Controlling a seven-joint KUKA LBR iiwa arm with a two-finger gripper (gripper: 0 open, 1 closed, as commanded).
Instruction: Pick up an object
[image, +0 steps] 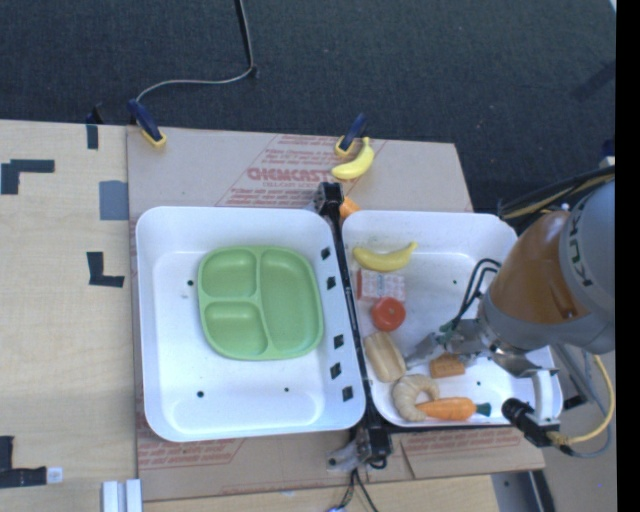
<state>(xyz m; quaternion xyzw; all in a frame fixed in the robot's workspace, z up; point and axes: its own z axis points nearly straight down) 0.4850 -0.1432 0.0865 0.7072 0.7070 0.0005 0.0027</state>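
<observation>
1. The arm (545, 280) came in from the right, its orange band sitting over the right bin (500, 230), low above the bin floor.
2. The gripper (440, 345) pointed left, down among the food items in the near half of that bin.
3. The fingers (425, 348) showed as a grey tip just left of the wrist; whether they stood apart or together, I could not tell, and nothing was plainly seen between them.
4. A small orange block (447, 367) lay right under the gripper, touching or nearly touching it.
5. A bread roll (384, 356) rested just left of the fingers, against the bin's left wall.
6. A red tomato (389, 315) sat just beyond the roll, with a clear packet (381, 285) behind it.
7. A yellow banana (385, 257) lay at the far left of the right bin.
8. A pale croissant (410, 395) curled at the near edge, and a carrot (447, 408) lay beside it on the right, touching it.
9. The left bin (160, 330) carried a green divided plate (260, 302) with 3 compartments, lying flat in the middle.
10. Outside the bins, a 2nd banana (354, 162) rested on the cardboard (230, 170) at the far side of the table (50, 300).
</observation>
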